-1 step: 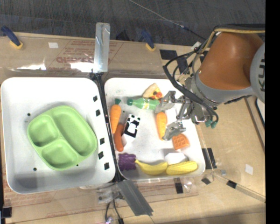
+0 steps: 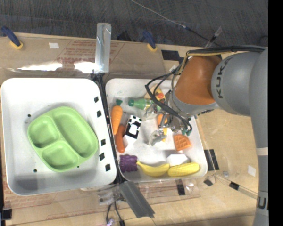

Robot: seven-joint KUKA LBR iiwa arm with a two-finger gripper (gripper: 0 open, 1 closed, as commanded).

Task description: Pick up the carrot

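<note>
Right bin [image 2: 114, 89]: long orange carrot [image 2: 117, 120]

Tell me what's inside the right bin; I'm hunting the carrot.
Right bin: carrot by its left wall, grapes, banana, corn, waffle. The arm covers its upper right.

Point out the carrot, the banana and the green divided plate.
carrot [image 2: 117, 119]: camera view, on the middle of its orange body, by the right bin's left wall.
banana [image 2: 153, 168]: camera view, on the middle of its curved yellow body.
green divided plate [image 2: 61, 138]: camera view, on the ridge between its compartments.
</note>
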